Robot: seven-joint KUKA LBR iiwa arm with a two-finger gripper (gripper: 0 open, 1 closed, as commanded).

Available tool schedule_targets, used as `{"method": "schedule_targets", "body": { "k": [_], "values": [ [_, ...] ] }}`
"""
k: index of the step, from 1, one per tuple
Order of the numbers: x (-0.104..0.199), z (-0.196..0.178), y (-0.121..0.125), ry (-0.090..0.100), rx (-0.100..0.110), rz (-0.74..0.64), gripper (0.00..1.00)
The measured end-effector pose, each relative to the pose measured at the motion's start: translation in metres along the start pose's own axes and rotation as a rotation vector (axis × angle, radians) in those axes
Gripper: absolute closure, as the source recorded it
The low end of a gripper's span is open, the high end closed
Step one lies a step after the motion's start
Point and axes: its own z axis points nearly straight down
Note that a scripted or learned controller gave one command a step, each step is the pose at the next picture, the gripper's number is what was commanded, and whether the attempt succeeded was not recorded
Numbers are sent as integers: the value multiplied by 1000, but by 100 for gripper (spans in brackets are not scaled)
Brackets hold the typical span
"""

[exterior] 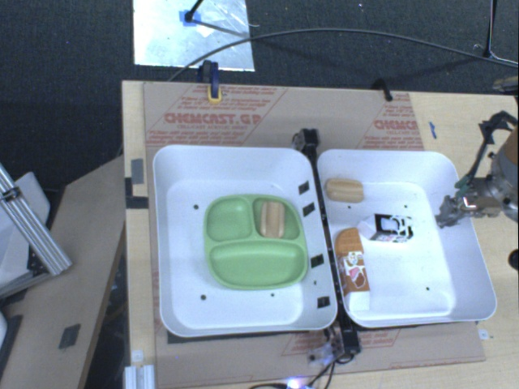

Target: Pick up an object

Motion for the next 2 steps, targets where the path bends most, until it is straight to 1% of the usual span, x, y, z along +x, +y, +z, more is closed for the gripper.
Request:
{"method": "schedule_targets", "body": {
  "k": [2],
  "values": [
    [103,-15,27,2,2,-4,100]
  ]
}}
